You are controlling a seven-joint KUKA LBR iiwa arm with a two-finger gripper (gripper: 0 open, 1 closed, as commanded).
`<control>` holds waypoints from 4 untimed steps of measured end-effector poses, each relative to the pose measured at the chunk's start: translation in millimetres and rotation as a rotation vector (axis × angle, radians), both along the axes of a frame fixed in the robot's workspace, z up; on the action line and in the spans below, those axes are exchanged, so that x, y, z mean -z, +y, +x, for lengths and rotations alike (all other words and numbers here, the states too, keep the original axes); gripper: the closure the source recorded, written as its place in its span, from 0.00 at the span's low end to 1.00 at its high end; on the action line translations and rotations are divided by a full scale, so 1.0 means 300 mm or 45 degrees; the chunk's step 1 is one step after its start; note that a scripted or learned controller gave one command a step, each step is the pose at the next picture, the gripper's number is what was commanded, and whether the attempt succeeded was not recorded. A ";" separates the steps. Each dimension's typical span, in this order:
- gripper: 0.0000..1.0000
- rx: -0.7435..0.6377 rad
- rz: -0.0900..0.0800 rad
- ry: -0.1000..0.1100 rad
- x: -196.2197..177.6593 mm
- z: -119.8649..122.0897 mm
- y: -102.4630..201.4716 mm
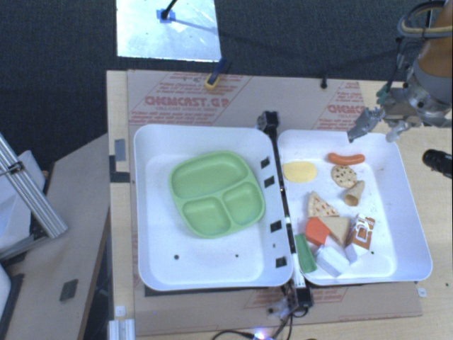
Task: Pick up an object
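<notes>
Nothing is picked up yet: every toy food piece, the sausage (346,159) included, lies in the right bin (410,211). Above the bin's far edge the claw (377,124) hangs with jaws apart, empty; descent and grasp remain.

1. We see a green divided plate (216,193) lying in the left white bin (152,261).
2. We see a shiny metal sheet (168,20) on the dark carpet beyond the bench.
3. We see an aluminium rail (28,193) leaning at left.
</notes>
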State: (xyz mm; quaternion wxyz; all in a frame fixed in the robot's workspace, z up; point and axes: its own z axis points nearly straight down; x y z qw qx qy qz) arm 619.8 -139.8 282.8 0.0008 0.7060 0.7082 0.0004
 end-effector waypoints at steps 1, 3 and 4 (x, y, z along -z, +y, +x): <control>0.00 0.001 0.001 0.005 0.205 0.016 0.003; 0.00 -0.004 0.001 0.003 0.503 0.042 0.046; 0.00 -0.001 -0.003 -0.007 0.655 0.050 0.044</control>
